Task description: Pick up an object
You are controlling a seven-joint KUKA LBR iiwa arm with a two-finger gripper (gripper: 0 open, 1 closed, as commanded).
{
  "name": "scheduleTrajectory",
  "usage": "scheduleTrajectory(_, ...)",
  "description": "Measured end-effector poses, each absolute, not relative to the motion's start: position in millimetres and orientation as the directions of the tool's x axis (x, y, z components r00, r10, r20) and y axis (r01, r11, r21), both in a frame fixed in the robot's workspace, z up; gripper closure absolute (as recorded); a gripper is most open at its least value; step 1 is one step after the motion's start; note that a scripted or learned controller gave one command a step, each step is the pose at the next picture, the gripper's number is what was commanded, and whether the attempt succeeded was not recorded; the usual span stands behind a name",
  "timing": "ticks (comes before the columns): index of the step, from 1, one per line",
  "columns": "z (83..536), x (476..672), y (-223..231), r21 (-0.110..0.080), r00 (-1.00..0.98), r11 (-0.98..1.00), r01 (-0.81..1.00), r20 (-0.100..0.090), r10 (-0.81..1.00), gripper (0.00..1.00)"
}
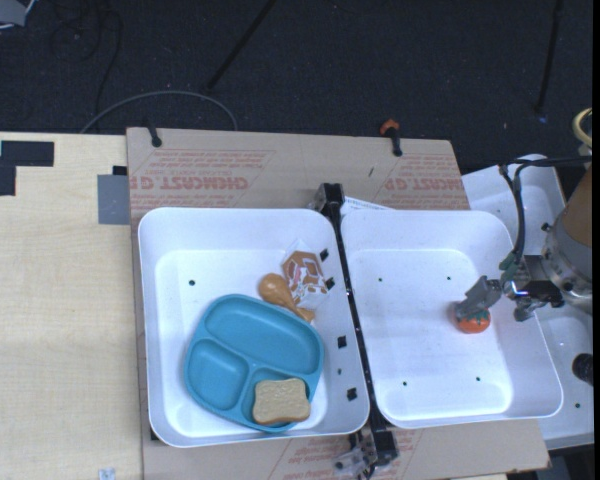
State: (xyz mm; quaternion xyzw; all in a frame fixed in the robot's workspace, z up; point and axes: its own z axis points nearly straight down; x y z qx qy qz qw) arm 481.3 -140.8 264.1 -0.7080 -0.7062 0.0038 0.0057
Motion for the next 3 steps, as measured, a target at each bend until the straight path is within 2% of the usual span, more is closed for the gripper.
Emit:
scheduleTrajectory(1,269.6,483.0,-140.8,-0.004,0.0,0.0,1.0,0.001,1.0,0.0)
scheduleTrajectory(2,207.0,487.0,-141.0,-0.01,0.0,0.0,1.0,0.003,1.0,0.0)
scheduleTrajectory(3,156.4,476.5,-143.5,-0.009,0.0,0.0,1.0,0.003,1.0,0.0)
